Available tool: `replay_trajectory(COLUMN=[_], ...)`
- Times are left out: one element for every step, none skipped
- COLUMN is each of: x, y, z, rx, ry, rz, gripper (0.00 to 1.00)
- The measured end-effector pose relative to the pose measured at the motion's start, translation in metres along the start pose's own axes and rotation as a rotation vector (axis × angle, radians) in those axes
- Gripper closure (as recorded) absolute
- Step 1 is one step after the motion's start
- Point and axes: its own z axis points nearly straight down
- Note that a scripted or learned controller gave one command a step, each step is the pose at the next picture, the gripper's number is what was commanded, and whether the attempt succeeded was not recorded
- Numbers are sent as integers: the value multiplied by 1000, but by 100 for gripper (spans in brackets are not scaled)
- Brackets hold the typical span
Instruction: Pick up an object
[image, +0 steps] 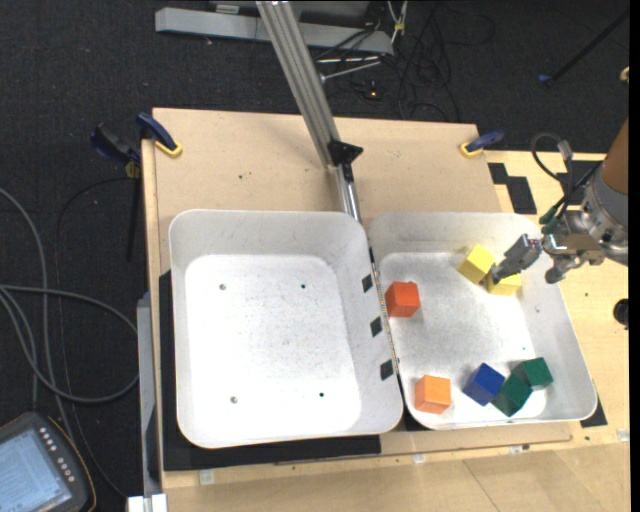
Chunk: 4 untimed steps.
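Observation:
The right bin (560, 330) holds several blocks. Two yellow blocks (478, 263) (507, 286) lie close together near its upper right. A red-orange cube (402, 298) sits near its left wall. Along the front lie an orange cube (432, 393), a blue cube (486, 383) and two green blocks (515, 394) (537, 371). My gripper (548, 258) hangs at the bin's right rim, just right of the yellow blocks, with nothing seen held in it.
The left bin (200, 240) stands beside the right one, with a shared divider wall between them. A metal pole (310, 90) slants down to the back of the bins. Clamps sit at the bench's back corners.

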Motion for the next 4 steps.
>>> replay_trajectory(x=[0, 10, 19, 28], y=[1, -1, -4, -2], z=[-2, 51, 111, 160], rx=[-5, 0, 2, 1], ry=[-1, 0, 1, 1], rz=[1, 2, 2, 2], gripper=[0, 0, 0, 0])
